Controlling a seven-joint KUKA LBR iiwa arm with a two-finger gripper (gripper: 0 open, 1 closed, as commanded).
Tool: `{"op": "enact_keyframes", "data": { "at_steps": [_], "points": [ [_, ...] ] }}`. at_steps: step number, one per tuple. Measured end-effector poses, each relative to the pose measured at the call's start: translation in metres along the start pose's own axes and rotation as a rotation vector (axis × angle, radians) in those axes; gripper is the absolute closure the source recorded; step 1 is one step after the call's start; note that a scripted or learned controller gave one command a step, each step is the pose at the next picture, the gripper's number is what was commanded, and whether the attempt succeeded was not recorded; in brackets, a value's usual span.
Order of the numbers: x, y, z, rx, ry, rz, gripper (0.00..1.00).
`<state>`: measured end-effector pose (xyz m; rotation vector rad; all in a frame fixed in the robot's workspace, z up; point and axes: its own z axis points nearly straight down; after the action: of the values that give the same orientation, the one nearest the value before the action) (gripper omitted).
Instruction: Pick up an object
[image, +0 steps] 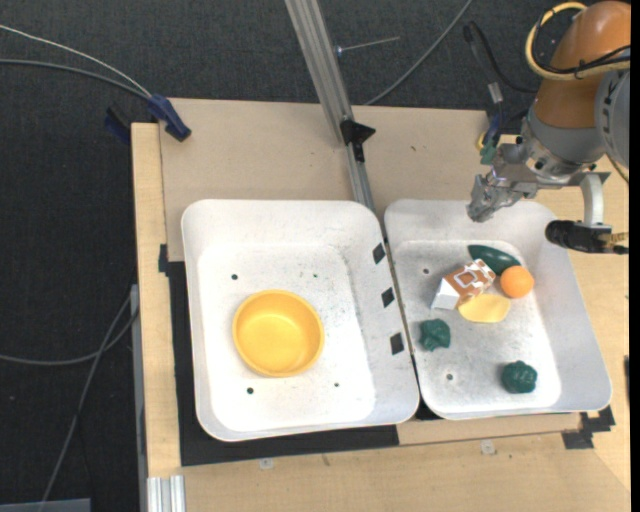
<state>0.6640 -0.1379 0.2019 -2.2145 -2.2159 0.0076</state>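
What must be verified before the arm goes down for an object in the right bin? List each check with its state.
1. Gripper over the right white bin: ok, at its far rim.
2. Fingers free of any object: cannot tell.
3. Gripper above a target: not ok, the round orange ball lies nearer the camera.
4. Ball isolated: not ok, the dark green curved piece and the flat yellow piece crowd it.
5. Dark green lump stands apart: ok.

Single fixed camera, mounted above the bench and angled down at a slant. Set far enough back to take in both white bins whole: left bin, right bin. Bench edges and dark floor included on the left and at the top. Arm entering from the right side of frame, upper corner. Metal pole rising toward the lens at top centre.
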Motion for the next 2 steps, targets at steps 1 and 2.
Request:
{"op": "enact_keyframes", "data": {
  "at_steps": [1,2],
  "points": [
    [0.05,-0.018,-0.017,0.0,0.003,-0.004,1.0],
    [0.109,-0.045,-0.023,0.004,0.004,-0.004,1.0]
  ]
}}
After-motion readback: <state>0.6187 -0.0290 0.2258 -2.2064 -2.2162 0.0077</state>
